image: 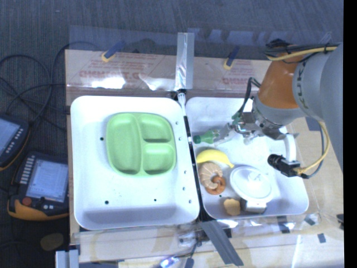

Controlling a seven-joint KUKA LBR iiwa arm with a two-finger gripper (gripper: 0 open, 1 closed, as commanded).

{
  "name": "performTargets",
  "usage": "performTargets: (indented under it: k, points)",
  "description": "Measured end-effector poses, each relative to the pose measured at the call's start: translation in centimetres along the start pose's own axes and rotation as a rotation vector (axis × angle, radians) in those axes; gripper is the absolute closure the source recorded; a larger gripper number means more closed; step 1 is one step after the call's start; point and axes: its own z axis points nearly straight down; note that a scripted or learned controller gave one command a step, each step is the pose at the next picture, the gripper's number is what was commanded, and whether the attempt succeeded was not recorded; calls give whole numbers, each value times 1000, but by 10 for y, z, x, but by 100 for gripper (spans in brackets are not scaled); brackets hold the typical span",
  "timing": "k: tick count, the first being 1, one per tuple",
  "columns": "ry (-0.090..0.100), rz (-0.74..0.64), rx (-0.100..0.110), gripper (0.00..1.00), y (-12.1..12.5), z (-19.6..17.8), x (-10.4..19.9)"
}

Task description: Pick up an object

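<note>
My gripper (241, 126) hangs low in the upper part of the right bin (290, 202), right of centre in the frame, and I cannot tell whether it is spread or clenched. A green bottle (207, 136) lies just left of it by the bin's left wall, with a banana (213, 158), a donut (212, 178), a white lid (251, 182) and a small brown piece (232, 206) below, toward the lower edge. The left bin (89, 194) holds a green tray (141, 143), well apart from my gripper.
</note>
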Motion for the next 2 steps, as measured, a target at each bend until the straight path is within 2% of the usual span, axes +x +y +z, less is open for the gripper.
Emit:
performTargets:
  k: [1, 2]
  points:
    - [-5, -99, -16, 0, -31, 39, 8]
    - [-7, -168, -19, 0, -103, 39, 20]
